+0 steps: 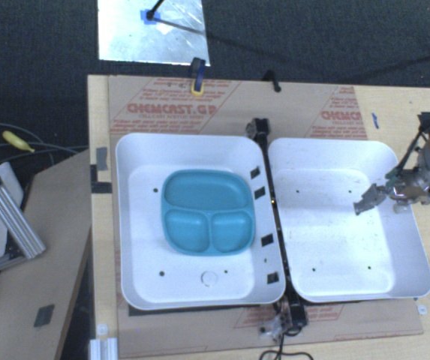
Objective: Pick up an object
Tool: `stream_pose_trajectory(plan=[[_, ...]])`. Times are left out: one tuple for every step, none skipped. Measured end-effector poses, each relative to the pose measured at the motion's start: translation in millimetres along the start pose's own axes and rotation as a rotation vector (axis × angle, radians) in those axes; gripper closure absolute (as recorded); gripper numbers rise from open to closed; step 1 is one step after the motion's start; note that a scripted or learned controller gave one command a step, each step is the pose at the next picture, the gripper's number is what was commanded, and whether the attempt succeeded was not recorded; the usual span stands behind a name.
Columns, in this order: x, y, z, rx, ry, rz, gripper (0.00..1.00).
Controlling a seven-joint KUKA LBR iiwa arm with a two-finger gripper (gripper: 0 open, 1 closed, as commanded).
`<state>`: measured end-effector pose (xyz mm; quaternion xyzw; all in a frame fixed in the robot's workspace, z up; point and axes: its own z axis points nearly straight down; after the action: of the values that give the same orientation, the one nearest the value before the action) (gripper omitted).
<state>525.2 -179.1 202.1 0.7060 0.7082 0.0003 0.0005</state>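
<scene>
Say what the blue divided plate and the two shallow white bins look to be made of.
The blue divided plate, lying in the left white bin, looks like moulded plastic with a matte finish: uniform colour, soft rounded compartment ridges, no sharp glare. Both bins, including the right white bin, seem thin formed plastic or possibly painted sheet metal: smooth white walls, rounded corners, faint scuffs and small dark holes.

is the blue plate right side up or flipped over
Right side up: the blue plate lies flat in the left bin, its three hollow compartments facing upward.
</scene>
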Motion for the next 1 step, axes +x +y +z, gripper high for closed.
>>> stream_pose_trajectory(plan=[[76.2, 39.9, -53.3, -0.008, 0.001, -0.01, 0.0]])
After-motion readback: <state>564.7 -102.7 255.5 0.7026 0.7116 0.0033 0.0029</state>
